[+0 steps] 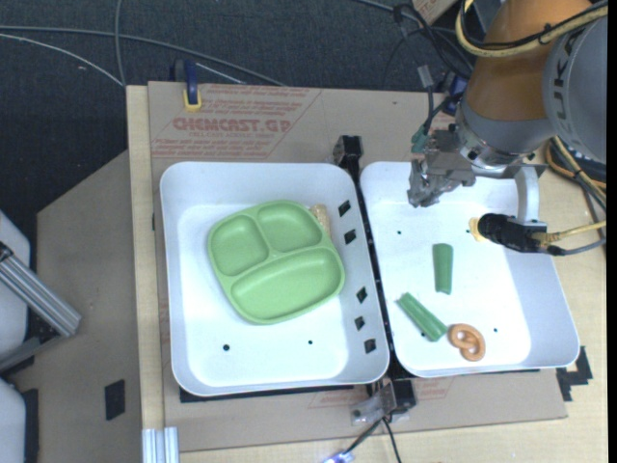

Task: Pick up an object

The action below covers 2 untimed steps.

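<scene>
My gripper (421, 197) hangs over the far left part of the right bin (540, 350), with nothing seen between its fingers. Two green sticks lie in that bin: one upright green stick (442, 267) near the middle, below and right of the gripper, and another green stick (422, 315) lying at a slant nearer the front. A small tan pretzel (468, 340) rests beside the slanted stick, toward the front. A green divided plate (277, 259) lies in the left bin (193, 355).
A tan object (319, 218) peeks out from behind the plate's far right edge. A black ridge with clips (361, 258) separates the two bins. The bins stand on a cardboard sheet (241, 114).
</scene>
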Motion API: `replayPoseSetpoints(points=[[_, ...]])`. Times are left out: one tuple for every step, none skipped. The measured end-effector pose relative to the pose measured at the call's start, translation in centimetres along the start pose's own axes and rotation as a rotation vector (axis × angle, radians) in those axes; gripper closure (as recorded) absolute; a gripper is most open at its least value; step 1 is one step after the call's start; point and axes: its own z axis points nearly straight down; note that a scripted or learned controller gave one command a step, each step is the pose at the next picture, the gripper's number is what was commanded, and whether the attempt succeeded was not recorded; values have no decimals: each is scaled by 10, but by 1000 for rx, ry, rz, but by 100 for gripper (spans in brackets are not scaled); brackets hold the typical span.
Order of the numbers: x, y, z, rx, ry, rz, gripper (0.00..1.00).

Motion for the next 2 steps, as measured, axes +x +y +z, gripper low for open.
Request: replayPoseSetpoints(points=[[45, 9, 11, -1, 0, 0, 100], [103, 11, 5, -4, 1, -3, 100]])
